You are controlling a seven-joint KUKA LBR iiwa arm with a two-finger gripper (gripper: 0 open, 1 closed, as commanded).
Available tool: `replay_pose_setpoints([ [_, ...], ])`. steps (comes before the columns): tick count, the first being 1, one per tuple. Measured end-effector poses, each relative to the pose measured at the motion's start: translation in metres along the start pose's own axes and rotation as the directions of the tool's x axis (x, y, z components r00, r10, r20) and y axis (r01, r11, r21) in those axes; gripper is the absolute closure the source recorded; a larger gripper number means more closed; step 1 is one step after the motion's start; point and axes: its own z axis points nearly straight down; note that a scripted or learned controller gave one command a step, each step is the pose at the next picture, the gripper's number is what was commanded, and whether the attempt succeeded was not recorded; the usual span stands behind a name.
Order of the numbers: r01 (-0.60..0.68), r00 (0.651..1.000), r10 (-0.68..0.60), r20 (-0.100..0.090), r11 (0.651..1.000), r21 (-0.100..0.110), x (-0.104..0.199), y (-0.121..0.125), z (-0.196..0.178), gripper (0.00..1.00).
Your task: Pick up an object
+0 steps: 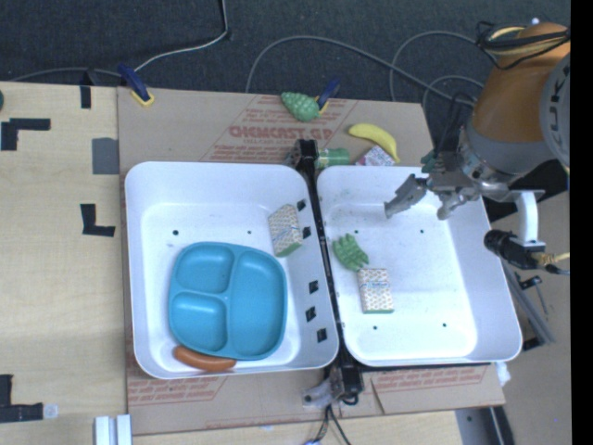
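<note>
Two items in right bin | pincer spread open, empty, near far edge | green toy, patterned block lie toward near-left corner

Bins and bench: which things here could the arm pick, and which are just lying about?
For the job:
gripper, open, above the right bin
green toy
patterned block
second block, left bin
orange sausage
blue tray

Lying about:
banana
green item
</note>
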Motion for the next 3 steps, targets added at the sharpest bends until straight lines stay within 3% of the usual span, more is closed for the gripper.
replay_pose_setpoints([
  [1,-0.001,1.000,0.001,-0.001,1.000,0.003,0.015,-0.056,0.100,0.00],
  [2,-0.001,1.000,0.001,0.000,1.000,-0.002,0.021,-0.069,0.152,0.00],
  [3,-0.002,1.000,0.002,0.002,1.000,-0.004,0.020,-0.069,0.143,1.00],
])
